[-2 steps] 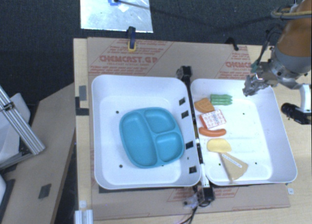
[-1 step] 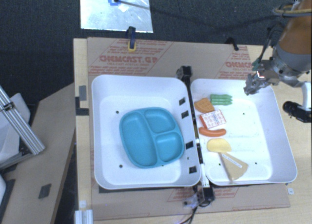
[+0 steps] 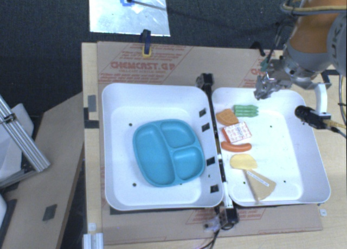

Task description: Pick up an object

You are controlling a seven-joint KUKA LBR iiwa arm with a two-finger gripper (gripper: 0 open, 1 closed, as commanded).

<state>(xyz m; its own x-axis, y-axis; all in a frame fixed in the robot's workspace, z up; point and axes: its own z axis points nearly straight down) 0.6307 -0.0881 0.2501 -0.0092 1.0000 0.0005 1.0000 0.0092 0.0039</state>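
tan wedge (image 3: pixel 261 184), flat, pale stripe

Bright, even light falls from overhead, and the two shallow white plastic bins (image 3: pixel 162 93) come out nearly washed out, with little surface detail. Shadows are soft and short, lying close under the bin rims. The square silvery metal sheet (image 3: pixel 128 4) at the top shows mottled glare. The dark carpeted floor (image 3: pixel 43 25) looks grainy, and small details are slightly soft.
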